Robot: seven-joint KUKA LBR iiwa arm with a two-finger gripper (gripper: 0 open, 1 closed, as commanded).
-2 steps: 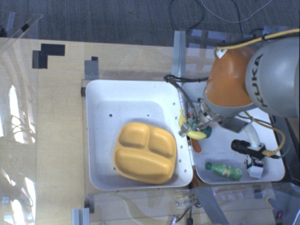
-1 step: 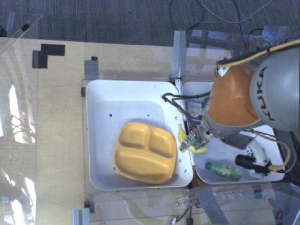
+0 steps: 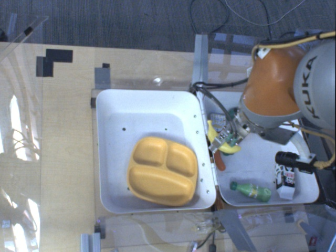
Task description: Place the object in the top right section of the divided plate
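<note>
**Reaching for the banana at the bin's left wall**

Hovering low over the right bin [image 3: 310, 193], my end effector [image 3: 227, 138] sits right at a yellow banana [image 3: 229, 148] that lies against the bin's left wall, close to the divider between the two bins. Whether I have hold of it I cannot tell: the wrist and cabling cover the tip, and the fruit shows beside and below it, not clearly gripped.

The banana looks like a toy: light, stiff enough, smooth and curved, so I judge it could roll or slip out of a grasp taken near its ends. I would take it across the middle of its curve, squeezing the narrow sides. The wall beside it leaves little room on that flank, and a reddish-brown piece [image 3: 220, 163] lies just below, touching or nearly so, and could get nudged.

The yellow divided plate [image 3: 163, 171] rests in the left bin [image 3: 113, 109], nothing in its sections. A green bottle [image 3: 252, 191] and a small black-and-white carton [image 3: 285, 181] lie well apart from my target.
</note>
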